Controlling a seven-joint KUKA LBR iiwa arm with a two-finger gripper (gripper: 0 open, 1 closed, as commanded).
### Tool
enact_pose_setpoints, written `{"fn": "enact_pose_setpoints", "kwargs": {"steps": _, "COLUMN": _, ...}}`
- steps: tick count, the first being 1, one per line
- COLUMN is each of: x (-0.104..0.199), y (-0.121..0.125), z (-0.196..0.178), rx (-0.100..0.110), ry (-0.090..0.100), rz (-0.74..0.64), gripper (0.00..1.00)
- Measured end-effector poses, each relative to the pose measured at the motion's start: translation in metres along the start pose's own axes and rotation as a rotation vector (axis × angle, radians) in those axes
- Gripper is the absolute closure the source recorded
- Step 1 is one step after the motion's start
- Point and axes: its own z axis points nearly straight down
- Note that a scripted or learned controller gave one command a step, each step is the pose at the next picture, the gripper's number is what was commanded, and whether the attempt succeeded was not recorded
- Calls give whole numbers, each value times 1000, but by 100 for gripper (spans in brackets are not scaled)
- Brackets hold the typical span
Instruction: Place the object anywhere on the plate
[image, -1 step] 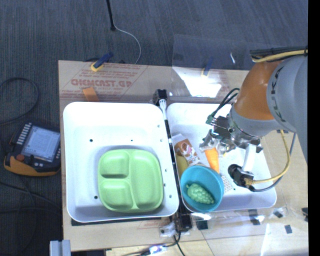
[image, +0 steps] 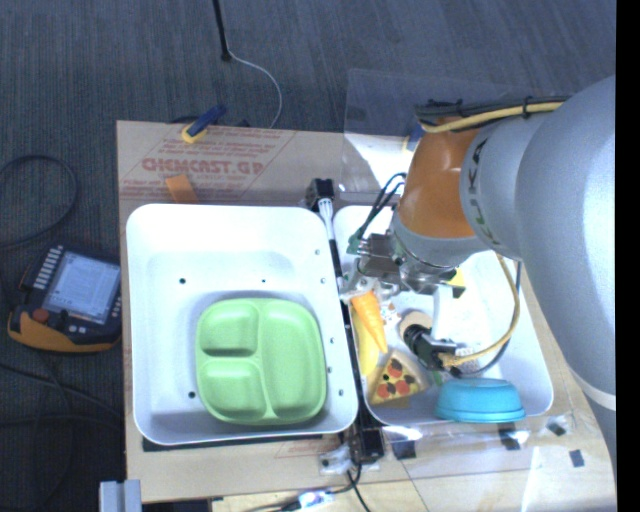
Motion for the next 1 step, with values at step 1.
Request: {"fn": "enact_pose_setpoints", "kwargs": {"steps": 1, "x": -1, "y": 0, "z": -1, "rx": -1, "ry": 0, "rz": 1, "gripper": 0}}
